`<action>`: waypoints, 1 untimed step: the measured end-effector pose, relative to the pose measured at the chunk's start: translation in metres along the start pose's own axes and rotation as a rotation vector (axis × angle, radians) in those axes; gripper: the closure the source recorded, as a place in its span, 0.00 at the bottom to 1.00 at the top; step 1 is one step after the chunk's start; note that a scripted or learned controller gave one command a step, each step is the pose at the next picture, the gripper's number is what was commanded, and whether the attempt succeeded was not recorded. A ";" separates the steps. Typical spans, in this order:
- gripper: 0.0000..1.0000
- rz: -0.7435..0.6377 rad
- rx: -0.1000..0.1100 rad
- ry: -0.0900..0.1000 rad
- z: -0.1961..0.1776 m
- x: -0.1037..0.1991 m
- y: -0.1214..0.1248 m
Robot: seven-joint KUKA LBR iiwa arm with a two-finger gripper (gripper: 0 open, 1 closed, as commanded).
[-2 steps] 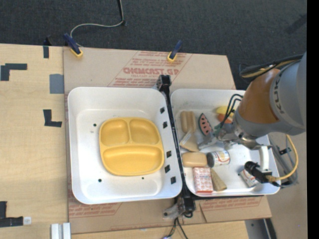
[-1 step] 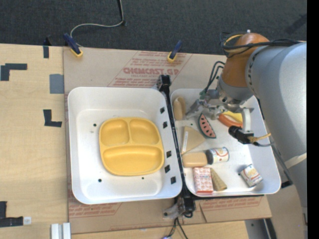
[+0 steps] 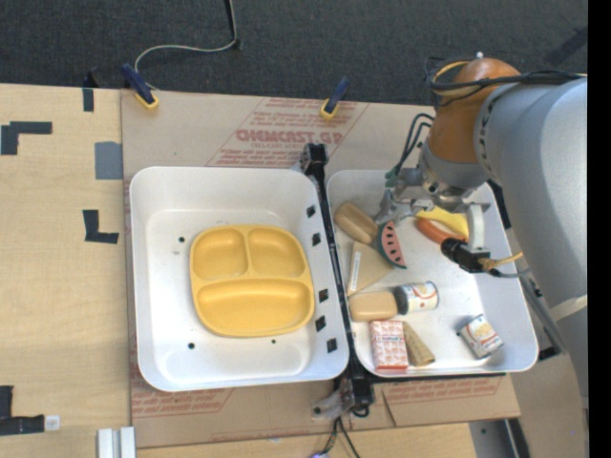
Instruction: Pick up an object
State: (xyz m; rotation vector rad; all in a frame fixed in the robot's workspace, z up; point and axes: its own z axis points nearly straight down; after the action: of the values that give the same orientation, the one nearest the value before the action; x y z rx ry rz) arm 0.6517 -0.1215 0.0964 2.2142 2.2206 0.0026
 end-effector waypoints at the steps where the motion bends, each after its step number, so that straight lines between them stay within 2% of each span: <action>1: 0.00 0.000 0.001 0.000 0.000 0.000 0.000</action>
State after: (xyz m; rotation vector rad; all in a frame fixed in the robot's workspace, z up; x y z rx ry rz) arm 0.6514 -0.1217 0.0961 2.2141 2.2210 0.0011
